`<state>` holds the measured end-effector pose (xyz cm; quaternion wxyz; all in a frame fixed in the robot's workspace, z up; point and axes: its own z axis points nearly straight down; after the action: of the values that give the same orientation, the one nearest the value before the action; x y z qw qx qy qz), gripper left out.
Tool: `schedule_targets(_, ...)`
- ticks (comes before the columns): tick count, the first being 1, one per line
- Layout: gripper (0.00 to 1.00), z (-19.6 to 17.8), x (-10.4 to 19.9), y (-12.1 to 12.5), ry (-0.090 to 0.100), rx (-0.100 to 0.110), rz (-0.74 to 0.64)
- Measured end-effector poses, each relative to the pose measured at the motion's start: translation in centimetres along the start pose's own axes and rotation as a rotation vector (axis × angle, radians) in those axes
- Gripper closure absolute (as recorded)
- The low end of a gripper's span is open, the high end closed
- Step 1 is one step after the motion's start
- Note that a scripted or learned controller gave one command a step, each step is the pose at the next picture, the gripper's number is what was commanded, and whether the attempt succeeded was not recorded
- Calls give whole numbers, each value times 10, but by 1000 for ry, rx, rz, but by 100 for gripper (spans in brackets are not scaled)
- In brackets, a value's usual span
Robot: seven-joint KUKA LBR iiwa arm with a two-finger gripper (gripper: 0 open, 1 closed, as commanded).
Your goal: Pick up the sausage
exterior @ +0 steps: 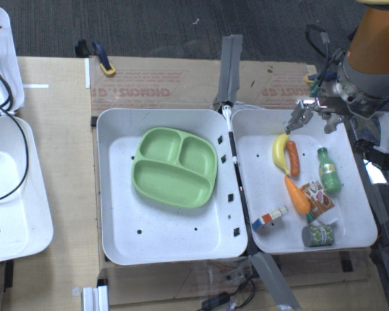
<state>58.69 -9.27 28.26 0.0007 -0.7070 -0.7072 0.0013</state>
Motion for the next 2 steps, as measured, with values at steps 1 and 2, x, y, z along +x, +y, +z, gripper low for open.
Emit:
schedule_targets(1,0,115,-27,11,1,1,-69)
schedule_targets(2,0,191,-89,26,1,-2,-155)
